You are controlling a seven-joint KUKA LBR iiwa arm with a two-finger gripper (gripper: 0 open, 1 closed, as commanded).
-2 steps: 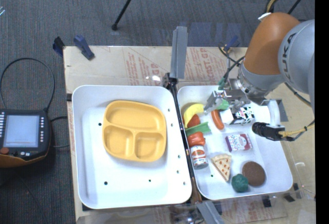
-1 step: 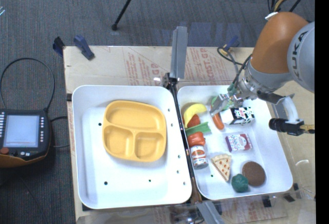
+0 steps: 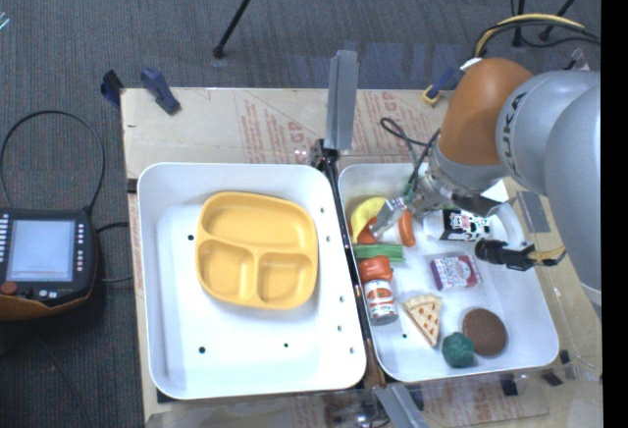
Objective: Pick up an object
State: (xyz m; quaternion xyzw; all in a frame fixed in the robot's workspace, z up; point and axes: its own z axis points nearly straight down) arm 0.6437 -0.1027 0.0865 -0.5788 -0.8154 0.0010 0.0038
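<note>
metal end effector (image 3: 391, 217) low among toy food (image 3: 378, 235), right bin (image 3: 535, 318)

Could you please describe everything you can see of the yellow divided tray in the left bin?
The yellow divided tray looks like moulded plastic, roughly rectangular with rounded corners. It has three compartments: one long one along the far side and two smaller ones nearer the camera. It lies flat, open side up, slightly rotated, on the floor of the left bin. Nothing sits in it, and nothing else touches it.
</note>
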